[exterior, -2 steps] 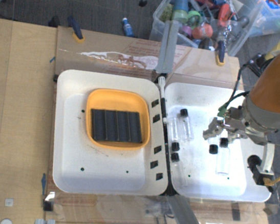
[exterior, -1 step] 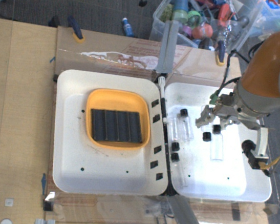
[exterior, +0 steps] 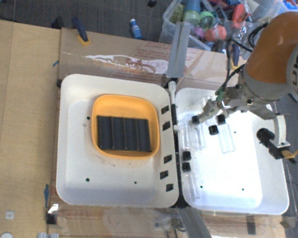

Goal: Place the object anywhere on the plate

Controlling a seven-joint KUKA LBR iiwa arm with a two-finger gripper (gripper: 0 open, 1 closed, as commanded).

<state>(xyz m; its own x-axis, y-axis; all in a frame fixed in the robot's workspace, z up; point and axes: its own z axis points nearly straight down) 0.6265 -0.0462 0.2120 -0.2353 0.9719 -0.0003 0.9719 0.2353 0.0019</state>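
An orange plate (exterior: pixel 102 105) sits in the left bin (exterior: pixel 69 176). A black ribbed rectangular object (exterior: pixel 124 133) lies flat on the plate, filling most of its middle. My gripper (exterior: pixel 209 142) hangs over the right bin (exterior: pixel 250 185), near its upper left part, well apart from the plate. Its clear fingers (exterior: pixel 227 140) stand open with nothing between them. The grey arm with its orange band (exterior: pixel 277 46) comes in from the upper right.
A divider with black clips (exterior: pixel 170 146) runs between the two bins. A clear box of colourful toys (exterior: pixel 218 15) stands behind the bench. A black fitting (exterior: pixel 266 136) sits at the right bin's right side.
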